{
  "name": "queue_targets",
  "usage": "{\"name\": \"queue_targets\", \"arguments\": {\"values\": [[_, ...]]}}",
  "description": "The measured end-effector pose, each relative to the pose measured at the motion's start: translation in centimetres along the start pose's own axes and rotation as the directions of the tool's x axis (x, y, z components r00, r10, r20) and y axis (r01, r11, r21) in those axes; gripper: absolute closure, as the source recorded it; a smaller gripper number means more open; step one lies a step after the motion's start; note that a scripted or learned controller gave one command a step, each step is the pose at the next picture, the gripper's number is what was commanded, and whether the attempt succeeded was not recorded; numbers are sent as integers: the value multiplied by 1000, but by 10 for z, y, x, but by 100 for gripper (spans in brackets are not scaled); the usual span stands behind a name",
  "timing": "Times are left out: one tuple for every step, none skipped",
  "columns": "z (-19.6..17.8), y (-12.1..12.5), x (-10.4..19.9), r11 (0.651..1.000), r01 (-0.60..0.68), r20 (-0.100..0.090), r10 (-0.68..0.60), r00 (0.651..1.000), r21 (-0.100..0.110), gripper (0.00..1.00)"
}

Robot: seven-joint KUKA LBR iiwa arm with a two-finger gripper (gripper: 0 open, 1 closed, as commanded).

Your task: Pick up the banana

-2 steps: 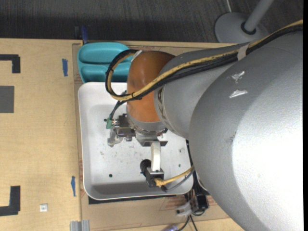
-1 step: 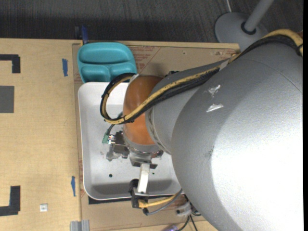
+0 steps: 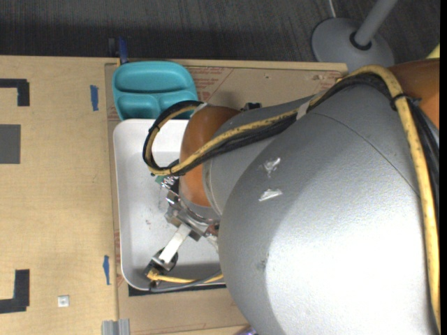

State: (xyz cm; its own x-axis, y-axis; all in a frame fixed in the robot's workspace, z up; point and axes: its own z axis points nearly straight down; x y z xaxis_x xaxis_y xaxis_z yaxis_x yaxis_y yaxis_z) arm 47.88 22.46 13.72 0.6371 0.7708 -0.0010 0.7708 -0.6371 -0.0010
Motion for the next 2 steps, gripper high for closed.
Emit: {"name": "queue_targets", "arguments": {"values": [[-68,72,-21,1000,11,0,-11,1000,0,0],[49,31,-37,975,220,-1,-220,975,1,0]]}}
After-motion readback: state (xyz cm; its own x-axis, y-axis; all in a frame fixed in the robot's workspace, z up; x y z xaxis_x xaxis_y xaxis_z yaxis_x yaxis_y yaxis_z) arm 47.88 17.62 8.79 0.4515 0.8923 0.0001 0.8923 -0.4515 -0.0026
